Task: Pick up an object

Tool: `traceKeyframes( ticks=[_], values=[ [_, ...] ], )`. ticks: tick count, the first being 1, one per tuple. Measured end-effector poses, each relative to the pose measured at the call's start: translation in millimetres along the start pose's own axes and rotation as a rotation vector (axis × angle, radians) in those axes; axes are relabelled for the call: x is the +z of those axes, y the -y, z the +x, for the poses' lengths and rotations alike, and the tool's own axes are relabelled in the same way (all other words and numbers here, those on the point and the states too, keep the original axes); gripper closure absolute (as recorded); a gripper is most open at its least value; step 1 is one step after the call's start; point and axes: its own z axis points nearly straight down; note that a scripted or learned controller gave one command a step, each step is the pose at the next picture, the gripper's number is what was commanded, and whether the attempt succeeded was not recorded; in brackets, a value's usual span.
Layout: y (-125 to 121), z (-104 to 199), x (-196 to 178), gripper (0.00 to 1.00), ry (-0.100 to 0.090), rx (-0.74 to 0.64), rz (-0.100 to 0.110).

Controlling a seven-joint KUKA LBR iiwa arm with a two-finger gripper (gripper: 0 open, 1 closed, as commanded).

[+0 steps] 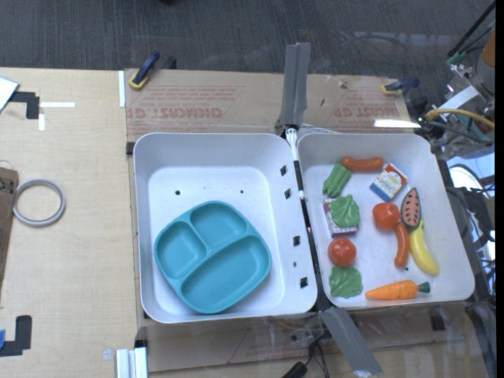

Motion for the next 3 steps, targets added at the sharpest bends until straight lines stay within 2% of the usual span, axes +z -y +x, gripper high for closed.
traceKeyframes(
  ticks=[1, 2, 3],
  values=[
    [-8.8, 15.6, -93.3, 1.00, 0.001, 0.212, 0.001],
    [-12.8, -8.3, -111.6, 1.00, 0.002, 0.061, 0.002],
    [-41.8, 10.3, -160.1, 1.00, 0.001, 0.211, 0.002]
  ],
)
